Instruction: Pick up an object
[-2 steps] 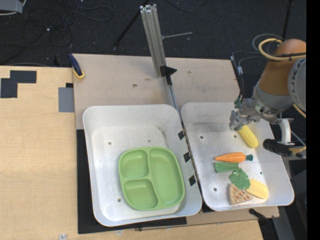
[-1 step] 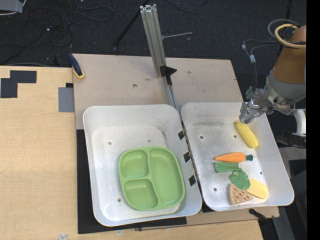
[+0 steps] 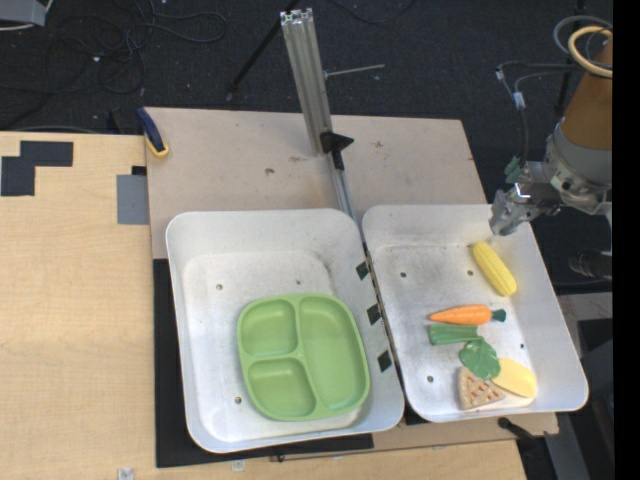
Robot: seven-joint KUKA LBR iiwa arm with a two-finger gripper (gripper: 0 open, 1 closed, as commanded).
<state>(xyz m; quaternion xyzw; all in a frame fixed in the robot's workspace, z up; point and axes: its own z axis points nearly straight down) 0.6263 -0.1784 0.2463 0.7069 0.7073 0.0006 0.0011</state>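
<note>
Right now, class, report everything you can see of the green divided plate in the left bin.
The green divided plate is pale lime, plastic-looking, a rounded rectangle with three compartments: two above, one wide below. It lies flat and slightly turned in the left bin, towards its near right corner, resting on the bin floor. Nothing lies in it, and nothing else touches it.

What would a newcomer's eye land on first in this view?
Probably the green divided plate, alone in the left bin. Next, the toy food clustered in the right bin: yellow corn, a carrot and a waffle. The gripper hovers above the corn.
</note>
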